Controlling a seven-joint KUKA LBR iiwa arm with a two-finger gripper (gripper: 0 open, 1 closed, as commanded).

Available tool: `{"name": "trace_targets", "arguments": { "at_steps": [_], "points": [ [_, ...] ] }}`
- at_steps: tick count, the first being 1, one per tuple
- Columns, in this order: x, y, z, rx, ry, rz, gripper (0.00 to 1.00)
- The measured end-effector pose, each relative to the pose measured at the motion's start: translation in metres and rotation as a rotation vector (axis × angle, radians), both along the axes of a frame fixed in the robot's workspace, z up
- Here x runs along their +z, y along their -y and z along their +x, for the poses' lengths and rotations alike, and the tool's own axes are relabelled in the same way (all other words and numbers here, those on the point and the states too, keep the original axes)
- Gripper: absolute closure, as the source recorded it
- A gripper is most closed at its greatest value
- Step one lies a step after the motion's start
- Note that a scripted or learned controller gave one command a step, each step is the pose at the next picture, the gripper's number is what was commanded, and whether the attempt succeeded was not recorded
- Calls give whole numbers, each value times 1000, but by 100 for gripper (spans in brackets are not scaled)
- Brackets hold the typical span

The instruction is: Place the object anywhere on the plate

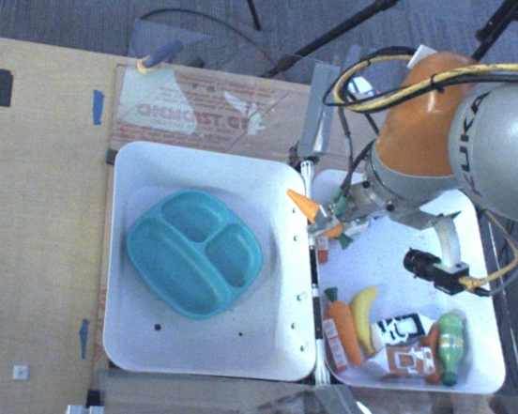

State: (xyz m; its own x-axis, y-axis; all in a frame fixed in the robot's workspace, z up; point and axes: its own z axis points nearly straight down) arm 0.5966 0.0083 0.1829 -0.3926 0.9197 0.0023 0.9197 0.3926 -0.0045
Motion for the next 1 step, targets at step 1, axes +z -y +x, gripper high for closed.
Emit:
{"name": "trace_targets", "arguments": {
  "at_steps": [1],
  "points": [
    [11, -83, -41, 193, -1, 0, 100]
  ]
}}
